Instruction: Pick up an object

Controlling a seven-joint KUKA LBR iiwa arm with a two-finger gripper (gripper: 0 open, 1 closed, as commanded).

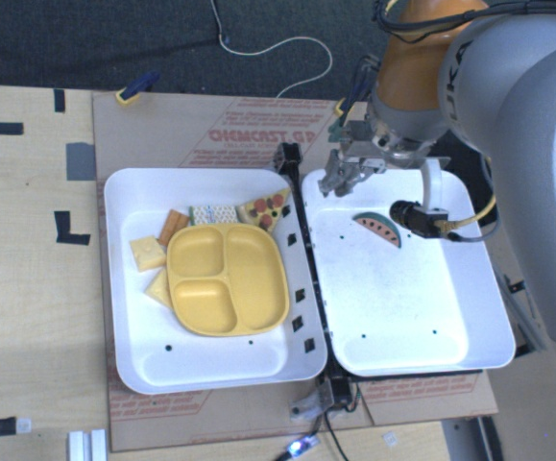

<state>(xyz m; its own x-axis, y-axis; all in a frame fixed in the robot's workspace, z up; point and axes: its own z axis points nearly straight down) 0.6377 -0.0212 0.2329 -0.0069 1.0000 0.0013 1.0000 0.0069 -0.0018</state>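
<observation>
From my feed I see a pale wooden tabletop (28, 286) marked with short black tape pieces. A brown cardboard sheet (249, 128) with red print lies flat on it, and both bins sit on that sheet side by side, touching along their inner edges: the left bin (124, 353) and the right bin (470, 344). A blue-and-yellow clip (136, 87) rests at the sheet's far left corner. Beyond the tabletop is dark carpet (85, 17), with a thin white cable (278, 46) looping across it.
</observation>
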